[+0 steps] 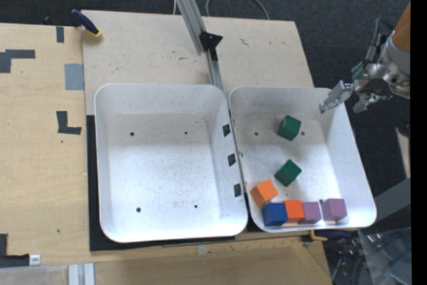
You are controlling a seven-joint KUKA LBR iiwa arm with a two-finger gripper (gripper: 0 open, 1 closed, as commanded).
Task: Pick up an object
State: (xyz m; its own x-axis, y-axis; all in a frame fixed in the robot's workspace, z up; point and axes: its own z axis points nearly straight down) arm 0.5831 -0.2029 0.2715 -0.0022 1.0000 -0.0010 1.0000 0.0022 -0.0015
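At the far right corner of the right-hand shallow white plastic bin (347, 143), the pincer (347, 95) hangs above the rim, fingers look spread, nothing between them.

Candidate objects all lie in that bin. Two dark green cubes: one (289, 127) near the back, one (287, 172) mid-bin, well apart from each other. Along the near wall: a tilted orange cube (264, 191), then a row touching side by side — blue cube (273, 213), second orange cube (294, 211), pale purple cube (311, 211), and another purple cube (333, 209) just beside it.

Left-hand white bin (107, 163) sits beside it on the plywood table (147, 43).

Risks, as I judge them: a descent from here would meet the bin rim or wall, not a cube. Going for the packed row, fingers could straddle two cubes or jam against the wall. The tilted cubes may twist out of a closing grip.

Hard to read: finger gap is small and blurred; the arm is cut off at the frame's right.
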